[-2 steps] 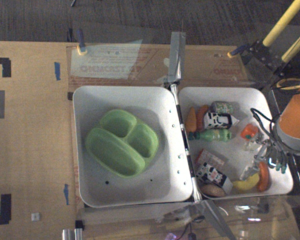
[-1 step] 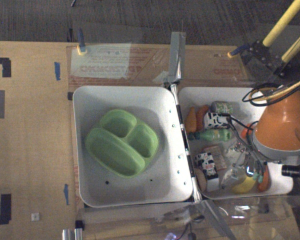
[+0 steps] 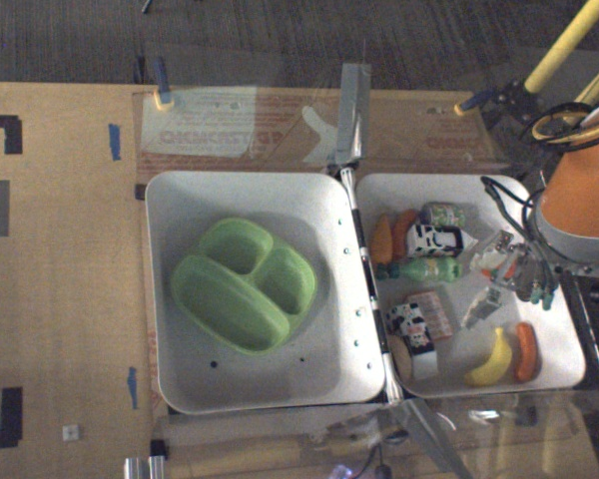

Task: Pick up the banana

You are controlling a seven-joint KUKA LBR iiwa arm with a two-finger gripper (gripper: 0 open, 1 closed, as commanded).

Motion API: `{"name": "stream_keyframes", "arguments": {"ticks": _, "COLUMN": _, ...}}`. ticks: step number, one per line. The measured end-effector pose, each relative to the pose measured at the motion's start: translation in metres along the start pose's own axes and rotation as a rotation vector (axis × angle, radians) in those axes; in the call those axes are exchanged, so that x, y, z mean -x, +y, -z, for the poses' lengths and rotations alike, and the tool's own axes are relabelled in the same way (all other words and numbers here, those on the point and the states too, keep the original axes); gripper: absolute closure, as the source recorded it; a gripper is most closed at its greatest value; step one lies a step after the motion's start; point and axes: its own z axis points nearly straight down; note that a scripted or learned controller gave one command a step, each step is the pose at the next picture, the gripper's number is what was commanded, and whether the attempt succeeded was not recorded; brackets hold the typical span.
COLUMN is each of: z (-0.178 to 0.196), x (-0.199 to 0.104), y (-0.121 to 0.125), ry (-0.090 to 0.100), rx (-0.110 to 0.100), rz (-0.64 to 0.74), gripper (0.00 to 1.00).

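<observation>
Banana (image 3: 490, 358) just below fingers (image 3: 482, 305)

I observe the end effector (image 3: 491, 292) hovering in the right bin (image 3: 569, 367) just above the banana (image 3: 490, 359), with a green tray (image 3: 243, 283) in the left bin (image 3: 170, 267).

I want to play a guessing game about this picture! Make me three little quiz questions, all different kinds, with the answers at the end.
1. True or false: the curved yellow banana lies in the left white bin.
2. What lies right beside the banana? A) a green bottle B) an orange sausage-shaped toy C) a cow-patterned carton
3. Fill in: the green divided plastic tray has ___ compartments.

Key: 1 false, it lies in the right white bin. 2 B, the orange sausage-shaped toy. 3 three.
</observation>
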Motion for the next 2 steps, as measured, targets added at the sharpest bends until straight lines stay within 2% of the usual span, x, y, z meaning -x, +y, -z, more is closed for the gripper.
{"name": "stream_keyframes", "arguments": {"ticks": 1, "z": 0.029, "x": 0.080, "y": -0.029, "ry": -0.005, "rx": 0.000, "rz": 0.299, "gripper": 0.00}}
{"name": "stream_keyframes", "arguments": {"ticks": 2, "z": -0.062, "x": 0.036, "y": -0.053, "ry": -0.002, "rx": 0.001, "rz": 0.363, "gripper": 0.00}}
